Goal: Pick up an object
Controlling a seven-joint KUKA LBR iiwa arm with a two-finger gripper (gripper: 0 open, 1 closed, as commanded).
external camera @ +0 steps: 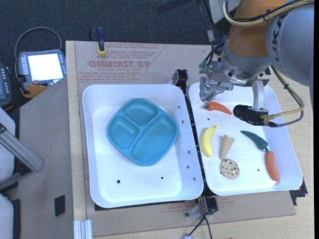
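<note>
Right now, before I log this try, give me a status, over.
Gripper low over right bin's far left corner, nothing seen held. Red pepper lies just beside it. Banana and cone nearer front, clear of it.

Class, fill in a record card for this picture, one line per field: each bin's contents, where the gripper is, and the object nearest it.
left bin: blue divided plate, lying flat
right bin: red pepper, banana, cone, cookie, green pepper, carrot
gripper: over the right bin's far left corner
nearest object: red pepper, just below the gripper
</note>
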